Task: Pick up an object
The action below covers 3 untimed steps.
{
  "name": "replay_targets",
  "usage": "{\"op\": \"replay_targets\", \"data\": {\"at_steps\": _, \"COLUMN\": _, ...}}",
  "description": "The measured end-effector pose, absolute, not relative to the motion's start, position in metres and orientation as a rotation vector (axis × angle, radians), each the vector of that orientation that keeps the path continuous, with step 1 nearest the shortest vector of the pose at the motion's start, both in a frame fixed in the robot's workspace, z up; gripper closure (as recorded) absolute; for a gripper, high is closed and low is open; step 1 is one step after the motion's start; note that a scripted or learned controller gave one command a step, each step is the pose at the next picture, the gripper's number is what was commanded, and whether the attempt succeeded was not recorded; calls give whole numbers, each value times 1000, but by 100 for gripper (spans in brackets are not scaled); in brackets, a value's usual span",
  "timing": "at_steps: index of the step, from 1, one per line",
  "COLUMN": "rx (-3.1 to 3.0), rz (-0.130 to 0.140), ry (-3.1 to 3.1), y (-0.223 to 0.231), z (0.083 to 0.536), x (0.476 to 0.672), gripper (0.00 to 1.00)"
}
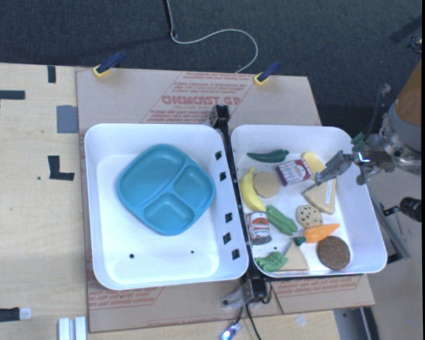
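Observation:
My gripper (341,178) hangs over the right edge of the right bin (361,211), fingers apart and nothing between them. One long finger (331,168) slants down-left toward a pale cheese wedge (324,198). The bin holds several toy foods: a green chili (268,155), a yellow piece (313,163), a red-and-white packet (292,171), a banana (251,190), a tan bun (266,185), a chip cookie (308,214), a carrot (319,232), a brown patty (333,252) and a small can (258,227).
A blue divided plate (166,188) lies in the left bin (106,261). A green pickle (280,219), a leafy piece (272,262) and a sandwich triangle (295,259) fill the right bin's lower part. A black divider (230,190) runs between the bins.

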State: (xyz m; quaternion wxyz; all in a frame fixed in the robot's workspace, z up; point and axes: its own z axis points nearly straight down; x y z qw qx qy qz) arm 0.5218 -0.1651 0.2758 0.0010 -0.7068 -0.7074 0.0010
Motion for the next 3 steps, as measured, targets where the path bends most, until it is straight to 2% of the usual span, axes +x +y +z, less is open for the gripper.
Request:
{"op": "replay_targets", "data": {"at_steps": 1, "rx": -2217, "rz": 4, "ry": -2222, "y": -164, "z": 285, "x": 522, "gripper": 100}}
{"op": "replay_targets", "data": {"at_steps": 2, "rx": -2211, "rz": 3, "ry": -2226, "y": -120, "z": 216, "x": 601, "gripper": 100}}
{"op": "replay_targets", "data": {"at_steps": 3, "rx": -2207, "rz": 4, "ry": -2227, "y": -34, "z": 181, "x": 594, "gripper": 100}}
